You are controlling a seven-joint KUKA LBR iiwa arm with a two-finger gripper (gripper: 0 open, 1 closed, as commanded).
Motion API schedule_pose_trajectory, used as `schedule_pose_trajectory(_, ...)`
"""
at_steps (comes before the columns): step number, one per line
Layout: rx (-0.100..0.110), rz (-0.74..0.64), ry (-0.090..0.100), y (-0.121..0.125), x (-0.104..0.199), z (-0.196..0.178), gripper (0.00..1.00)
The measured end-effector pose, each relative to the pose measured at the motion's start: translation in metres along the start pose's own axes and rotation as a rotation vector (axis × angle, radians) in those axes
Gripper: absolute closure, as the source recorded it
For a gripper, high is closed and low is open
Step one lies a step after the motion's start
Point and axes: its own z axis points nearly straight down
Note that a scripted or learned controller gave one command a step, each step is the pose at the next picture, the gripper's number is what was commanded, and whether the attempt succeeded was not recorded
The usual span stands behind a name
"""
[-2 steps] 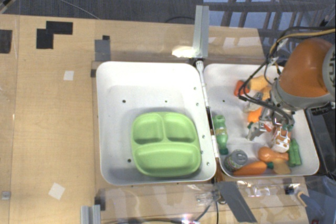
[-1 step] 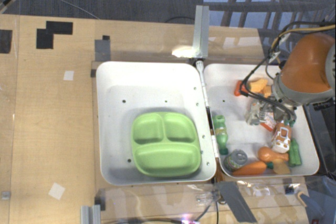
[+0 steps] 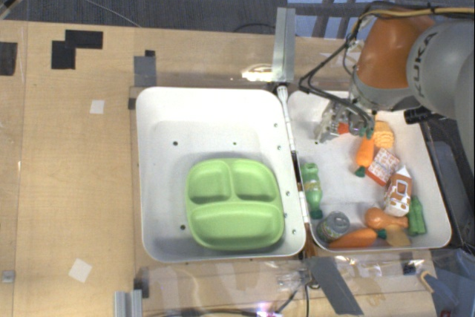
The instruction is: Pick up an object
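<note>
From the green divided plate (image 3: 234, 203) in the left bin (image 3: 156, 159) to the crowded right bin (image 3: 438, 223), the pincer (image 3: 343, 122), grip state unclear, hovers near the toy carrot (image 3: 364, 152), where neighbouring packets could foul a grasp.

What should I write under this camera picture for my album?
Grey robot arm's gripper over the right white bin of toy food; green divided plate in the left white bin.
</note>
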Motion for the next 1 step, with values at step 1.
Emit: schedule_pose_trajectory(1,-0.001,0.066,-0.012,0.0396,0.0068,-0.1664,1.00)
